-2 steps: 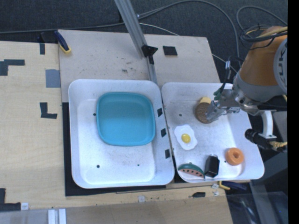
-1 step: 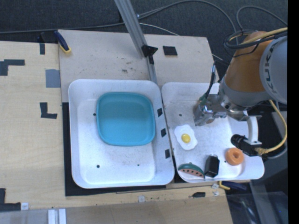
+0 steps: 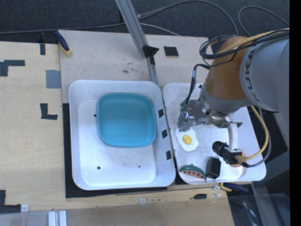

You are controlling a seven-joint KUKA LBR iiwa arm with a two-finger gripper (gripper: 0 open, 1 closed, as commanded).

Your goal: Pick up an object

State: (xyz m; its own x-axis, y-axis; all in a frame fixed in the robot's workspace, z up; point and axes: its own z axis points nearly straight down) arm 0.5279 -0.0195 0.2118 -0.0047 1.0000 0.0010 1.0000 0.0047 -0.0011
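A toy fried egg (image 3: 188, 140) lies in the right bin (image 3: 174, 96), near its left wall. At the bin's front edge sit a watermelon slice (image 3: 193, 173) and a small black block (image 3: 213, 167). My gripper (image 3: 185, 122) hangs just above and behind the egg, pointing down into the bin. The bulky grey and orange wrist hides much of the bin behind it. I see nothing held in the gripper.
The left bin (image 3: 75, 126) holds a blue square plate (image 3: 126, 119). A metal pole (image 3: 136, 27) slants across the bench behind the bins. Cables loop around the arm at the right, and a black part of the arm (image 3: 225, 152) hangs over the right bin.
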